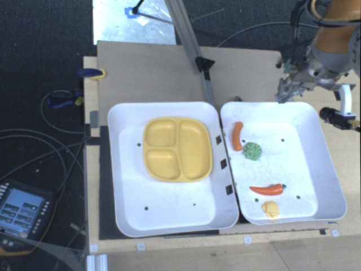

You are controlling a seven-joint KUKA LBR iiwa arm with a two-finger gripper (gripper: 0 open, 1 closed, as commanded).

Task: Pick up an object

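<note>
Bench (146, 72): bare board behind both bins.
Gripper (284, 94): over right bin's (324, 151) far rim; finger state can't be told.
Floor middle: open.

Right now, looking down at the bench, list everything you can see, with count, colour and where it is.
Bins: two, white, side by side; left bin, right bin.
Divided plate: one, yellow, in the left bin.
Sausage: one, orange, right bin, far left part.
Broccoli: one, green, right bin, beside the sausage.
Chilli pepper: one, red-orange, right bin, near part.
Small lumpy item: one, yellow, right bin, near edge.
Handheld controller: one, dark, floor at left.
Clamp: one, blue and yellow, bench's far left corner.
Arm: one, grey and orange, far right.
Gripper: one, above the right bin's far rim.
</note>
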